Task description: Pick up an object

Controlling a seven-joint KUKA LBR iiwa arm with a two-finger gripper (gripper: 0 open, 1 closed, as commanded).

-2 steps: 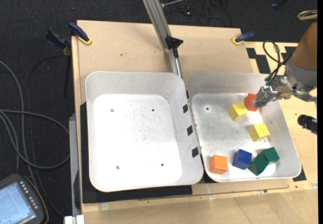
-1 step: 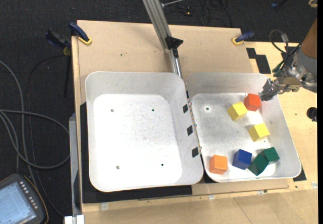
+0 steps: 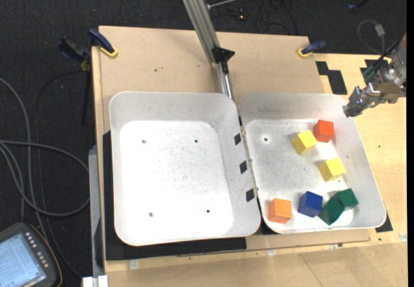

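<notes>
Several small blocks lie in the right bin (image 3: 278, 117). A red block (image 3: 324, 130) and a yellow block (image 3: 303, 142) sit near the bin's far side, and a second yellow block (image 3: 332, 169) lies further forward. Along the front edge are an orange block (image 3: 280, 210), a blue block (image 3: 310, 203) and two green blocks (image 3: 341, 205) touching each other. My gripper (image 3: 357, 106) hangs at the right edge of the view, above the right bin's far right rim, right of the red block. Nothing shows between its fingers.
The left bin (image 3: 129, 111) stands beside the right one on the wooden bench (image 3: 162, 59). A slanted metal pole (image 3: 197, 11) crosses the back of the bench toward the seam between the bins. Clamps sit at the back corners.
</notes>
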